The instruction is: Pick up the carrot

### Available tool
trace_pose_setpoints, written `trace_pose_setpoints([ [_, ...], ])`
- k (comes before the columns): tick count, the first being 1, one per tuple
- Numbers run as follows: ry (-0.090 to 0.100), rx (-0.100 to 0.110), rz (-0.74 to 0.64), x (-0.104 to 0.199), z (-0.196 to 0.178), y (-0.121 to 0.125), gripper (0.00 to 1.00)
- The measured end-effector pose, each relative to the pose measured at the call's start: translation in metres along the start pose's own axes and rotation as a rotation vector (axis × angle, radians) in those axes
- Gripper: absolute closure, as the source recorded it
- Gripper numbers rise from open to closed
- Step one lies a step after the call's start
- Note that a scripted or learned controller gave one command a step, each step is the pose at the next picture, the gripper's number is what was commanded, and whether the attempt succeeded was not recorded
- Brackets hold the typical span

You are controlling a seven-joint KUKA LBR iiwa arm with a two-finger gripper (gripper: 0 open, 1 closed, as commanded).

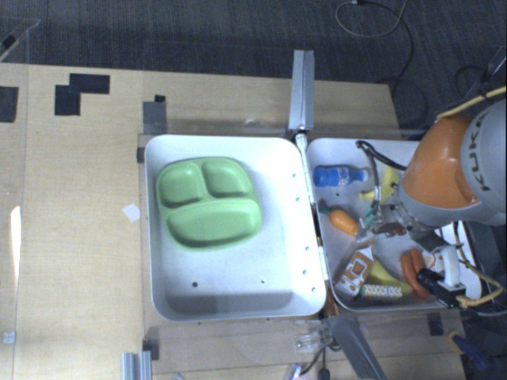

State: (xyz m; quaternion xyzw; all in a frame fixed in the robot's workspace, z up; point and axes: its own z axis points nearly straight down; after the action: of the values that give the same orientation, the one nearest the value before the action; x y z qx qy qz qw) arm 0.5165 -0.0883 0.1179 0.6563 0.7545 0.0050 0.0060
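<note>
The orange carrot (344, 222) lies in the right bin (326, 279), near its left wall and just below a blue bottle (341, 176). My gripper (372, 222) hangs low over the bin, immediately right of the carrot's thicker end, close to it or touching it. Above the gripper the arm's orange band (438, 174) covers the bin's right part. Nothing shows as lifted; the carrot rests on the bin floor.
Around the carrot the right bin holds a brown packet (356, 271), a yellow item (385, 274), a red item (413, 266), a dark snack bar (381, 291) and a yellow piece (389, 184). A green divided plate (208, 200) sits in the left bin (238, 295).
</note>
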Motion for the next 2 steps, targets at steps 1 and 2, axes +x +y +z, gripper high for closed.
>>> trace_pose_setpoints([
  [1, 0.003, 0.013, -0.058, 0.035, -0.0661, 0.0574, 1.0],
  [2, 0.003, 0.013, -0.057, 0.0349, -0.066, 0.0574, 0.0],
])
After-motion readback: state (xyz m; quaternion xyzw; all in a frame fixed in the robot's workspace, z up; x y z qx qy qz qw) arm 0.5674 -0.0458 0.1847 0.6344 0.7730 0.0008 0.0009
